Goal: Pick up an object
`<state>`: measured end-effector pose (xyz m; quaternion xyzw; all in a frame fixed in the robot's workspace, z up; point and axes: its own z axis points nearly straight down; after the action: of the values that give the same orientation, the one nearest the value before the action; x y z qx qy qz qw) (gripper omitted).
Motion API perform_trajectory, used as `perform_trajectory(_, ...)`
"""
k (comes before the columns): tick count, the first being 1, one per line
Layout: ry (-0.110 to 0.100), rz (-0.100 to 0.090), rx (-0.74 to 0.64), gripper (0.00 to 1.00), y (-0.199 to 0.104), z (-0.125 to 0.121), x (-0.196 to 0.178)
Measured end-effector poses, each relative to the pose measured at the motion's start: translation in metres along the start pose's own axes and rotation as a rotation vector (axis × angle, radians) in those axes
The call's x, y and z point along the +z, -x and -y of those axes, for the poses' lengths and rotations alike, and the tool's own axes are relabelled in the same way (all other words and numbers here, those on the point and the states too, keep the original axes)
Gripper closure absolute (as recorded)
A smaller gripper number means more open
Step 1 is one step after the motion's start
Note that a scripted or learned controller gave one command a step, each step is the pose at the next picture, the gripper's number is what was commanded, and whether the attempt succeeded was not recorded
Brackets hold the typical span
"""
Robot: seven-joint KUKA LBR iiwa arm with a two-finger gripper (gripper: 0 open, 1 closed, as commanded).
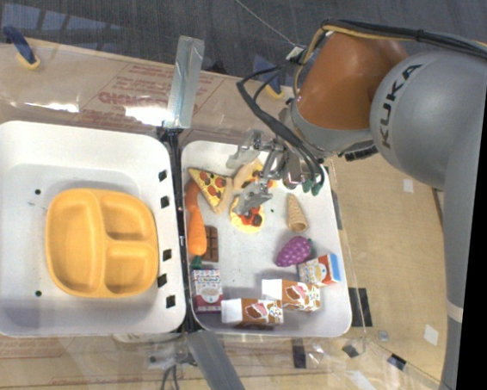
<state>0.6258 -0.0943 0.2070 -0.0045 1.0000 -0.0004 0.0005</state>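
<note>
The gripper [251,201] is seen low in the right bin [338,282], upper centre of frame, over a yellow toy food piece [248,221]; finger state cannot be told. A pizza slice [210,186] lies just left.

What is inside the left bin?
The left bin holds a yellow divided tray lying flat, with nothing visible in its compartments. The bin floor under the tray is covered, so anything beneath it can't be seen.
</note>
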Motion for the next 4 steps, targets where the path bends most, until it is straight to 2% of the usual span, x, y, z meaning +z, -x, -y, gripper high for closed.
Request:
perform_trajectory(1,0.002,-0.009,-0.052,0.00,-0.012,0.037,0.089)
perform_trajectory(2,-0.005,0.010,0.281,0.00,0.000,0.013,0.105)
perform_trajectory(3,-0.001,0.005,0.026,0.00,0.012,0.048,0.053)
perform_trajectory(4,0.002,-0.004,0.072,0.00,-0.034,0.024,0.117)
